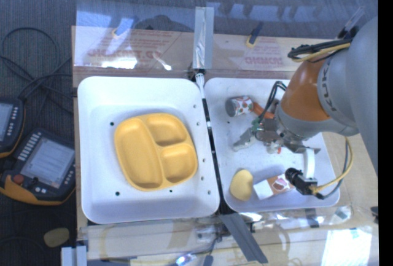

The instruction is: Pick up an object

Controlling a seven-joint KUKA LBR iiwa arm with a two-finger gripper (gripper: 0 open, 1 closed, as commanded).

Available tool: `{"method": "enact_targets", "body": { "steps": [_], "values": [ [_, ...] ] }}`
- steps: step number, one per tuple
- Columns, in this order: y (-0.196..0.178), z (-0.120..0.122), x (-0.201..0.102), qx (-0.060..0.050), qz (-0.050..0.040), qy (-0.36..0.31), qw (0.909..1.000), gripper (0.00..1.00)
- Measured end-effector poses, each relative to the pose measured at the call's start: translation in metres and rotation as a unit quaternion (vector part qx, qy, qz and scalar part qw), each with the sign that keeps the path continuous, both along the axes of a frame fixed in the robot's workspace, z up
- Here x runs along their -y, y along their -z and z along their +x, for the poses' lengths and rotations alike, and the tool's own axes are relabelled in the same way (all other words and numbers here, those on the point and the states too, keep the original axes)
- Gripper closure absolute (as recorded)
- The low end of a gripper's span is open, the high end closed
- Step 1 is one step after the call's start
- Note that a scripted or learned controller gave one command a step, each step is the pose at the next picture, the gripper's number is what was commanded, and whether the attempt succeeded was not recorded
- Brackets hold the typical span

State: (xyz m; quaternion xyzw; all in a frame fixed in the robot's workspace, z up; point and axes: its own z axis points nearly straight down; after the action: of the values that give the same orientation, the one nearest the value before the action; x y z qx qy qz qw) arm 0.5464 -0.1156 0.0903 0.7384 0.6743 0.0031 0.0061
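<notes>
The arm reached in from the right over the right bin, its orange band above the wrist, and the gripper hung low over the bin floor near the middle. The view did not let one tell how the gripper stood, released or clenched, and nothing could be seen held in it. 3 candidate objects lay in that bin: a small can on its side near the back, just beyond the gripper; a yellow lemon-like piece at the front; and a small white carton just beside it on the right. The left bin carried a yellow divided tray. Judged from this, the step in hand was settling on 1 object and closing on it. Doing it well probably called for centring over a single item, likely the can since it lay nearest, aligning across its narrow width so it would not roll, and descending fully before closing. The lemon-like piece and carton sat so close together that a grasp there risked pushing 1 into the other.
</notes>
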Motion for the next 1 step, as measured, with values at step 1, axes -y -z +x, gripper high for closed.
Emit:
{"method": "enact_targets", "body": {
  "steps": [1],
  "values": [
    [0.0016, 0.0786, 0.0023, -0.003, 0.0020, 0.149, 0.9888, 0.00]
  ]
}}
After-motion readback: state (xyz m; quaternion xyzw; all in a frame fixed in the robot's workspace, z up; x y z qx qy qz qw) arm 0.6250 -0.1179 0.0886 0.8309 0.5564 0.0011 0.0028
